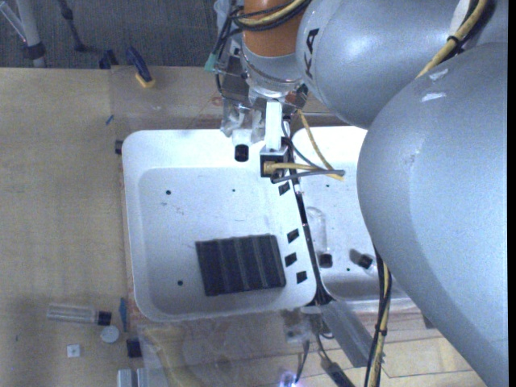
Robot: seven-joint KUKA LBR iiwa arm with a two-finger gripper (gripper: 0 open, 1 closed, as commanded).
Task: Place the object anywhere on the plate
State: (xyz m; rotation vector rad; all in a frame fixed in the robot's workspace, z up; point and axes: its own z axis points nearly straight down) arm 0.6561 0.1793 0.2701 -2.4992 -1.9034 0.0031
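Because the bulky grey arm with its orange band (270, 6) crosses the right side of the scene, much of the right white bin (343, 285) is covered, and just its left strip can be seen. A few small dark pieces (325, 259) and a clear item lie in that strip, too small to be identified. The pincer (256, 139) is seen above the far rim of the left white bin (133, 216), wrapped in cables and brackets; whether it is spread or pressed together cannot be told. A small black cylindrical piece (240, 153) is found just under the pincer at that far rim, and it cannot be made out whether it is gripped or is part of the tool. The dark ribbed rectangular plate (240, 264) lies flat in the near part of the left bin, well apart from the black piece. A row of small black square marks (291, 237) runs along the shared edge of the bins. Both bins are carried by a pale wooden worktop (56, 176), on whose near left corner a clear tube with a dark cap (76, 314) is laid. A blue clamp (142, 71) is fixed at the far edge, and grey flooring (121, 14) is seen beyond it.
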